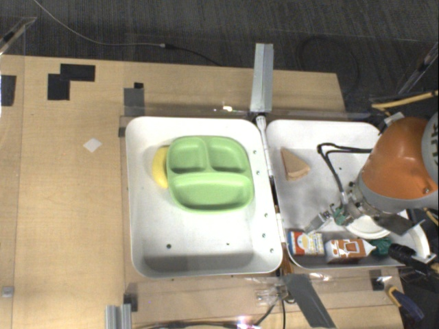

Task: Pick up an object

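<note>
Camera view puts my gripper (329, 218) low over the near part of the right bin (309, 197), reaching in from the right; its fingers look parted a little and hold nothing that I can see.

Far off to my left, in the other bin (144, 204), lies the green divided tray (208, 172). It is the biggest thing here, stiff moulded plastic, light but broad and smooth; I judge only its raised rim would fit between my fingers. A yellow piece (159, 168) peeks out from under its left edge, mostly hidden, so it is a poor candidate.

Just below my fingertips, against the near wall, lie two small cartons: a brown-and-white carton (345, 249) and, to its left, a red-labelled carton (306, 242). They seem light, thin-walled and crushable, best taken across the narrow sides with a modest squeeze. The wall crowds them.

Above and left of me sits the tan wedge (295, 164), alone, probably firm and light; its flat flanks look like the easiest hold.
</note>
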Available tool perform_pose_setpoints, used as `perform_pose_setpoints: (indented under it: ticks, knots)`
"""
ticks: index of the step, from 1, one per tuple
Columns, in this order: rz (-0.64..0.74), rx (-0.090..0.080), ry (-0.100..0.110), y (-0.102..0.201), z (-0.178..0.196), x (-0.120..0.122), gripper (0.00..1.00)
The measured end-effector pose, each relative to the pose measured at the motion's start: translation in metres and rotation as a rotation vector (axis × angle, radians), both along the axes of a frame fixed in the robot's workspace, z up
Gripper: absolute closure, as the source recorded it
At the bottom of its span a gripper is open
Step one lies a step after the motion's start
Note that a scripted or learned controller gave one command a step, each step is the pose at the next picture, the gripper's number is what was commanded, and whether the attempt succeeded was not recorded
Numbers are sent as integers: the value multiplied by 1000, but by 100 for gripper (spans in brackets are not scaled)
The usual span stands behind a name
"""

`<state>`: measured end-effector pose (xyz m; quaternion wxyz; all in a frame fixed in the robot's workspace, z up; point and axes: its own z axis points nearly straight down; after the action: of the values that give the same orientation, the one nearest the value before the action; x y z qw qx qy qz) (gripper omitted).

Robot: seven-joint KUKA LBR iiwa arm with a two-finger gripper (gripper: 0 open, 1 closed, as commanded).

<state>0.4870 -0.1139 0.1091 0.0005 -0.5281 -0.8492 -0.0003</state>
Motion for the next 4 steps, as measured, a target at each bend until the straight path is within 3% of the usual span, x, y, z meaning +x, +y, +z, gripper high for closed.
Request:
perform_pose_setpoints:
  ticks: [1, 2, 3, 4]
  knots:
    - [-20, 1, -10, -25, -21, 29, 0]
    - [155, -1, -4, 23, 12, 100, 0]
    - [321, -2, -8, 18, -22, 153, 0]
    - [109, 2, 5, 22, -23, 176, 0]
